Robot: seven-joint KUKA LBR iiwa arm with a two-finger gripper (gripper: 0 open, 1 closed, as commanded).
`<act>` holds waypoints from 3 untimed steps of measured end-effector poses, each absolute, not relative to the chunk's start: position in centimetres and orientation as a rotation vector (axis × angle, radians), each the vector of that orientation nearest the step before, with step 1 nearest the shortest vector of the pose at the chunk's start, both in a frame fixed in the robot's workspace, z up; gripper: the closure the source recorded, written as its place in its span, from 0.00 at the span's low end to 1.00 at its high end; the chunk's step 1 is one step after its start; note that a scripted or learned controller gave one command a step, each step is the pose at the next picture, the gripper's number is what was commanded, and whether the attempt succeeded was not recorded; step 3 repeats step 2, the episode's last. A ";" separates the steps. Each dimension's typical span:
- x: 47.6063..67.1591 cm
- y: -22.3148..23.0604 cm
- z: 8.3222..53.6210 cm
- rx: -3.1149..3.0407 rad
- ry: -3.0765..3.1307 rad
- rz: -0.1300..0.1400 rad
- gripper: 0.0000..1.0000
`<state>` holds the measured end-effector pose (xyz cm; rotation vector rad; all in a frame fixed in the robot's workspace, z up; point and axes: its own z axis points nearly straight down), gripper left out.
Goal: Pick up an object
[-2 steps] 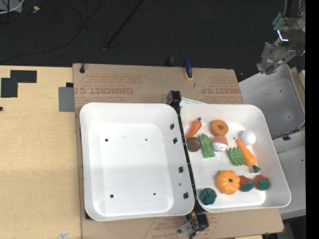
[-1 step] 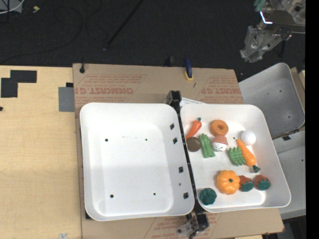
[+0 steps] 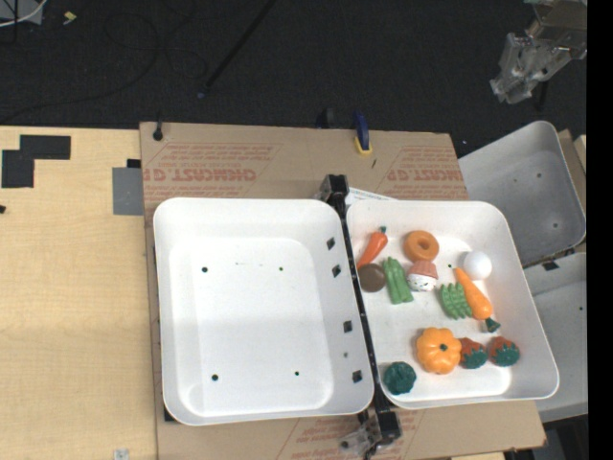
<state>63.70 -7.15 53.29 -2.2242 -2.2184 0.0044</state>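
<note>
The grey two-finger gripper (image 3: 522,70) hangs at the top right corner, well apart from the bins and partly cut off by the frame edge; how it stands cannot be made out against the dark floor. Below it, the right shallow white plastic bin (image 3: 527,353) holds a cluster of toy foods: an orange ring doughnut (image 3: 420,246), a white ball (image 3: 477,264), an orange carrot (image 3: 473,294), a round orange pumpkin (image 3: 439,350) and a dark green broccoli floret (image 3: 399,378). The left shallow white plastic bin (image 3: 172,305) lies alongside on brown printed cardboard (image 3: 249,166).
</note>
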 end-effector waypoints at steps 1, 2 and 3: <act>62.7 -13.6 49.7 -2.223 -2.212 0.010 1.00; 59.6 -6.9 54.0 -2.215 -2.228 -0.002 1.00; 59.6 -6.9 54.0 -2.215 -2.228 -0.002 1.00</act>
